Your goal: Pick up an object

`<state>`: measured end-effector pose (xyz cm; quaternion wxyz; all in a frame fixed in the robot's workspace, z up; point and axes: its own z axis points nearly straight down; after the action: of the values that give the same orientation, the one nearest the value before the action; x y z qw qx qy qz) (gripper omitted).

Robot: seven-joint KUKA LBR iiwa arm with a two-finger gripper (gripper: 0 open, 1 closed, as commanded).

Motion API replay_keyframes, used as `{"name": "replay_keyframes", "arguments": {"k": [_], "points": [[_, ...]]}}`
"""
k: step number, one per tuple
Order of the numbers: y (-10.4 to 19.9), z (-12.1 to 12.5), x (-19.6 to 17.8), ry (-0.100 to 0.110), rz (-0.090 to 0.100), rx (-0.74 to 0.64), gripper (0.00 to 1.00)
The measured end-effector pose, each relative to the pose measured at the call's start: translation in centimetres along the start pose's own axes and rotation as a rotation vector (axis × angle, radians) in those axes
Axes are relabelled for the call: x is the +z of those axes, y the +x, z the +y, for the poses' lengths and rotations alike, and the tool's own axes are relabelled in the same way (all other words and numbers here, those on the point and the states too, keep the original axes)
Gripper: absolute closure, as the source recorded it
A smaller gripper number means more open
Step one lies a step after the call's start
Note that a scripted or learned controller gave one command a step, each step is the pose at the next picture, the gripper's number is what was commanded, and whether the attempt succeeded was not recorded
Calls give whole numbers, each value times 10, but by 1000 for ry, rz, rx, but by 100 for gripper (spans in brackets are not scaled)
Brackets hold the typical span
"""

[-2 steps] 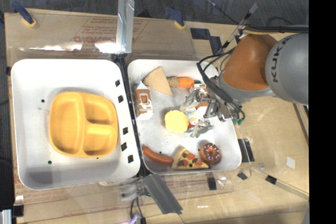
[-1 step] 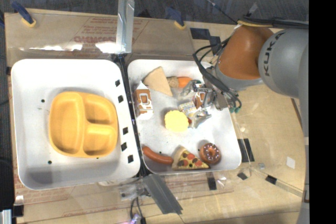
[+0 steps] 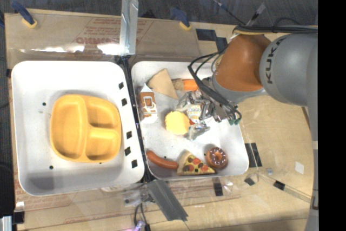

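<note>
Gripper [image 3: 199,116] sits low in the right bin [image 3: 238,143], mostly hidden under the arm's wrist and cables; cannot tell its state. It is just beside the round yellow piece [image 3: 176,123], contact unclear. Tan wedge [image 3: 161,84] lies up-left; an orange item [image 3: 188,84] is partly covered by cables. Small carton [image 3: 148,105] near the bin's left wall. Sausage [image 3: 161,160], pizza slice [image 3: 195,165] and donut [image 3: 217,157] line the near edge. Left bin [image 3: 27,89] holds a yellow divided tray [image 3: 85,127].
</note>
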<state>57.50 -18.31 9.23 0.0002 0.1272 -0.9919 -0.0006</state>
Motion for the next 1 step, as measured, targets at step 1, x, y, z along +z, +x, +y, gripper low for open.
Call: {"name": "replay_keyframes", "arguments": {"k": [1], "points": [[26, 25, 1, -1, 2, 207, 0]]}}
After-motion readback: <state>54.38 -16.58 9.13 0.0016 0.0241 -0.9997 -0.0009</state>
